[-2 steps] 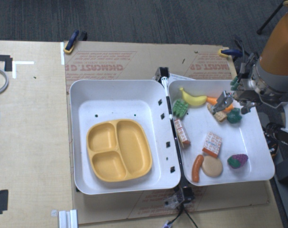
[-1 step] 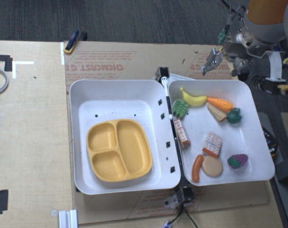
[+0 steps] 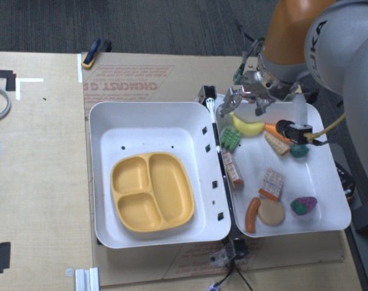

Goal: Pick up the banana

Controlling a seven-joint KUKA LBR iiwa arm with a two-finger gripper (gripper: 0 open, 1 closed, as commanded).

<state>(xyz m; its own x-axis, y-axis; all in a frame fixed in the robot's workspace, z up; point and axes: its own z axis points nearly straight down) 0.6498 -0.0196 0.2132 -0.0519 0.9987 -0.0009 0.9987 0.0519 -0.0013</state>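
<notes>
The banana [image 3: 248, 126] is yellow and curved, lying at the far end of the right bin [image 3: 329, 214] near its left wall. My gripper [image 3: 245, 103] hangs just beyond it, close above the bin's far edge. Its two fingers stand apart, one finger [image 3: 228, 104] to the left and the other to the right, and nothing is between them. The banana lies just in front of the fingertips, and I cannot tell if they touch it.
Beside the banana lie a green toy [image 3: 230, 138], a carrot [image 3: 274, 130], a tan wedge [image 3: 276, 143] and a teal piece [image 3: 299, 151]. Nearer me are a brown bar [image 3: 233, 168], an orange box [image 3: 271, 184], a sausage [image 3: 251, 214], a round biscuit [image 3: 271, 212] and purple grapes [image 3: 304, 205]. The left bin [image 3: 105, 132] holds a yellow divided plate [image 3: 152, 191].
</notes>
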